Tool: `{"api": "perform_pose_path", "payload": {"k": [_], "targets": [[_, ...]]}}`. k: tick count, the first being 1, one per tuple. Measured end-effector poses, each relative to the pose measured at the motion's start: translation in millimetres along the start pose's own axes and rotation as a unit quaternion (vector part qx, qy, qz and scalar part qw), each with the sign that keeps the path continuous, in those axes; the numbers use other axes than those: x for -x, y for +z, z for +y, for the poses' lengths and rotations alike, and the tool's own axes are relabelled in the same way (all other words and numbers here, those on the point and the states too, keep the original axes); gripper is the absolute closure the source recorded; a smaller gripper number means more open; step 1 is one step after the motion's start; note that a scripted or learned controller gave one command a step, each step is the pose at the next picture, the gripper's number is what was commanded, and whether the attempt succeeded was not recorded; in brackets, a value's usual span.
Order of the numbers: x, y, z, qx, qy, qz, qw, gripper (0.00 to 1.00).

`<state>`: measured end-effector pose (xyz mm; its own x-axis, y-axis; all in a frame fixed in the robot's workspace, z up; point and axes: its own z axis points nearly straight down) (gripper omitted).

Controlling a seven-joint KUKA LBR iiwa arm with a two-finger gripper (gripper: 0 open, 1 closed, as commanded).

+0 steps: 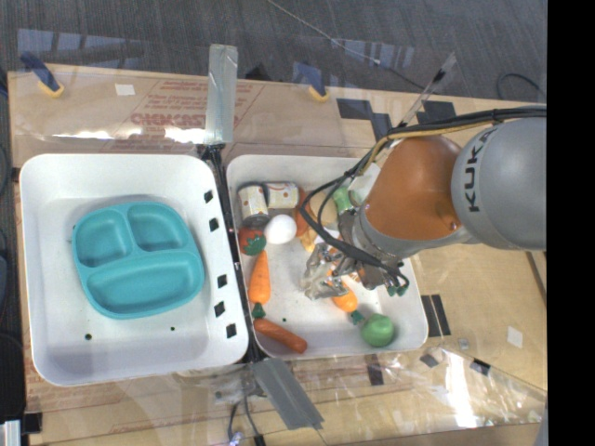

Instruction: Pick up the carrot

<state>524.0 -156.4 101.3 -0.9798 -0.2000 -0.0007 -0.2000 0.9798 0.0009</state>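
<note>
The carrot (259, 276) is orange with a green stem end and lies lengthwise near the left wall of the right bin (409, 291). My gripper (324, 277) hangs low over the middle of that bin, about a hand's width to the right of the carrot and apart from it. A small orange piece (346, 300) lies just below and right of the gripper, partly under it. The grey and orange arm (418, 193) covers the bin's upper right part.
Around the carrot lie a white egg (281, 229), a red fruit (251, 241), two small cans (253, 203) at the back, a red-orange sausage-like piece (281, 336) at the front and a green ball (378, 330). The left bin holds a teal divided plate (139, 256).
</note>
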Motion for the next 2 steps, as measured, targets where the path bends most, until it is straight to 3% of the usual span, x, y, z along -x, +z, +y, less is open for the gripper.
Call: {"api": "perform_pose_path", "payload": {"k": [1,2], "targets": [[31.2,-72.8,-4.9,-0.001,0.126,-0.002,0.992,1.0],[28.4,-140.8,60.5,-0.001,-0.005,-0.003,1.0,1.0]]}}
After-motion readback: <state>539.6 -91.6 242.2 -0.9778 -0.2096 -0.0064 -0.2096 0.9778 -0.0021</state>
